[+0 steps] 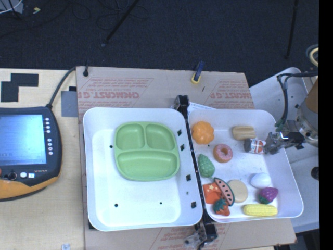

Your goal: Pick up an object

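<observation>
White plastic bins sit side by side on the desk (pixel 62 202): the left bin (pixel 104 202) carries one green divided plate (pixel 146 151), and the right bin (pixel 283 160) carries the toy food that the task draws on. The pincer (pixel 270 144) reaches in from the right, low over that bin's right side, just beside a small red-and-white can (pixel 255 146) lying on its side. Whether the pincer is clenched on the can or released next to it I cannot tell; the tips blur into the can's end.

Several things could go wrong from here. If the tips only touch the can's end, it may roll away toward the donut (pixel 223 153) instead of lifting. A round, smooth can lying sideways is likely to slip out of a shallow pinch. The bread roll (pixel 243 132) lies just beyond it on the far side, so a drifting close could catch both or nudge the roll. The bin's right wall is near, and a low approach may scrape it.

By count, the right bin has one orange (pixel 203 132), one bread roll, one donut, one can, one green bumpy vegetable (pixel 206 166), one white egg (pixel 260 180), one purple grape bunch (pixel 268 194), one corn cob (pixel 259 210), one tan disc (pixel 239 190), one watermelon slice (pixel 225 190), one orange-red piece (pixel 211 192) and one strawberry (pixel 221 206), the last four crowded together at the near left.
</observation>
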Tool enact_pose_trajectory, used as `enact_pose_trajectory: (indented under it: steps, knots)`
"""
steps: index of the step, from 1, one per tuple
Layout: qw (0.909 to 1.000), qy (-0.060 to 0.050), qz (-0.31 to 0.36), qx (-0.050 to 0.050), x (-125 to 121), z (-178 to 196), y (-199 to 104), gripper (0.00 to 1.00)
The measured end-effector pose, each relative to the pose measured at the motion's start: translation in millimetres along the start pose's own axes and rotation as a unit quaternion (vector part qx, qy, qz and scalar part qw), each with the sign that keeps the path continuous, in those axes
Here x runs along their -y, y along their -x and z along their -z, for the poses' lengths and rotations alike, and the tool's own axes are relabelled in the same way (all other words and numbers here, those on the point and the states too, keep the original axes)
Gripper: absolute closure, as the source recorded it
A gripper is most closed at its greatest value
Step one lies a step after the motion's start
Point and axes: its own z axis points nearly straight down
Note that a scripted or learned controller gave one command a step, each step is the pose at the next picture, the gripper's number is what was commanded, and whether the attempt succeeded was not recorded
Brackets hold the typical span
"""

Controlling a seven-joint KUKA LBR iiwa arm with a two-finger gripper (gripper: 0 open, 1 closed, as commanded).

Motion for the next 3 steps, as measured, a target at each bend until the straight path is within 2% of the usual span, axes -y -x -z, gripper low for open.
enact_pose_trajectory:
  steps: [2,3]
  knots:
    - [1.0000,-0.002,0.001,-0.001,15,-2,-107,1.00]
    - [1.0000,-0.001,0.001,0.000,4,5,-155,1.00]
